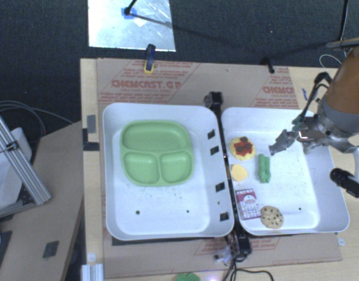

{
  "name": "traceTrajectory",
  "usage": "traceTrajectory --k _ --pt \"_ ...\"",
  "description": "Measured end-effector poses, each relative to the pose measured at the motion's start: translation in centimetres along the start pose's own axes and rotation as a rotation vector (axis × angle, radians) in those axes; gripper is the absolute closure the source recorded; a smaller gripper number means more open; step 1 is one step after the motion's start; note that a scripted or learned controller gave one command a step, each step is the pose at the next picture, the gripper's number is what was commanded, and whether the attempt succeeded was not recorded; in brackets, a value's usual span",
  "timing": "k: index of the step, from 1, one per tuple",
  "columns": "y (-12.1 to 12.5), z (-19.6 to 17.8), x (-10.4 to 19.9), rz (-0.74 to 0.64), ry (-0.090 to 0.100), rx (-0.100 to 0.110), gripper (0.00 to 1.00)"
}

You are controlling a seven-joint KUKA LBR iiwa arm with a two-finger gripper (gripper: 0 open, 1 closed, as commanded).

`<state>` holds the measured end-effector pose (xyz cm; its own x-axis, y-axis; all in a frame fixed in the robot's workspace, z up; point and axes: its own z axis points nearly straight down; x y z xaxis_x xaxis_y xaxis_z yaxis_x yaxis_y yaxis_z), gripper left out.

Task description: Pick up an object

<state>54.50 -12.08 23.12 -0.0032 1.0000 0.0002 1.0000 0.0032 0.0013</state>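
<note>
In the right bin (320, 215), right of frame centre, lie 5 small items: a round pizza slice (242, 147) with red topping, a yellow disc (239, 172) just below it, an upright green bean pod (264, 168) beside them, a red-and-white packet (247, 204) lower down, and a chocolate-chip cookie (272, 217) at its lower right.

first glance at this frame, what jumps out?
The big green divided tray lying in the left bin grabs the eye first. Next, the small toy foods grouped along the left side of the right bin: a pizza slice, a yellow disc, a green stick, a red packet and a cookie. The gripper hovers just right of the pizza.
</note>
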Motion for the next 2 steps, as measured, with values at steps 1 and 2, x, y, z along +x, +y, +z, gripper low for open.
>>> traceTrajectory --k 1,2 --pt "3.6 15.4 -1.2 0.001 -0.002 0.001 0.0" --pt "3.8 13.6 -1.2 0.002 -0.001 -0.003 1.0"
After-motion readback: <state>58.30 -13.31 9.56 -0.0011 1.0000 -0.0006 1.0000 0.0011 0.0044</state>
